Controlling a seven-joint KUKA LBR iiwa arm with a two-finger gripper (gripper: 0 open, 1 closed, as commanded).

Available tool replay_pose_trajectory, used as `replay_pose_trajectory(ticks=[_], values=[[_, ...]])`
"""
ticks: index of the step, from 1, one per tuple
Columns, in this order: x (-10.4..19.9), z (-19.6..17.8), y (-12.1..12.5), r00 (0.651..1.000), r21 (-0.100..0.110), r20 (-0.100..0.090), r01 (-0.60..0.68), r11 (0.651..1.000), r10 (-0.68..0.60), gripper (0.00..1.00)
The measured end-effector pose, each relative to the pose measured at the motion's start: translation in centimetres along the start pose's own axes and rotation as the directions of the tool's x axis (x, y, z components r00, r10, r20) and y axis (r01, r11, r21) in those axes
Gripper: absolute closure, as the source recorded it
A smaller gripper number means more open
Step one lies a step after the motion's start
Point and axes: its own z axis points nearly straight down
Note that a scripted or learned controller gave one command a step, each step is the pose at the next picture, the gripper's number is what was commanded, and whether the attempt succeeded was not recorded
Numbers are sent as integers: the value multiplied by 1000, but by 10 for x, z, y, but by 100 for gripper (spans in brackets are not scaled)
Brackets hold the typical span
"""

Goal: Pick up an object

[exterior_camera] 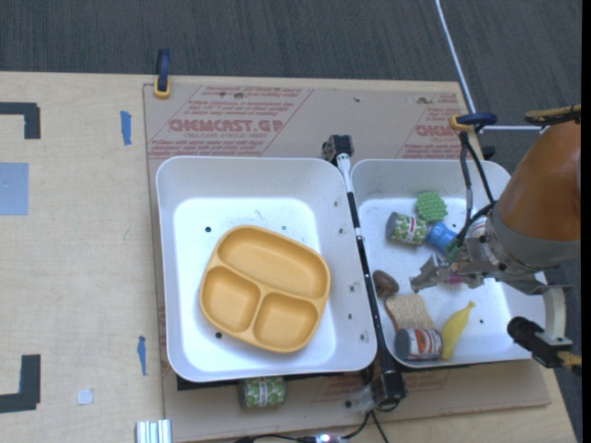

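Right bin (406, 187) holds loose objects: banana (457, 325), can (422, 342) beside it, cracker (409, 310), green can (404, 228), green ball (430, 205), blue piece (443, 237). Gripper (441, 273) low over bin middle, above banana; jaw state cannot be told. Left bin (185, 192): yellow tray (265, 288).

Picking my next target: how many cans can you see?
3. One can lies at the back of the right bin, beside the green toy. One can lies at its front, next to the banana. One can lies outside, before the left bin. The arm may hide more.
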Motion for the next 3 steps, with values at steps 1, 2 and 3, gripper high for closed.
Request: replay_pose_trajectory(ticks=[1,2,3], values=[[-1,88,1,1000,-5,0,0,1000,0,0],[-2,88,38,1000,-5,2,-1,1000,1,0],[-1,88,53,1000,-4,2,0,1000,0,0]])
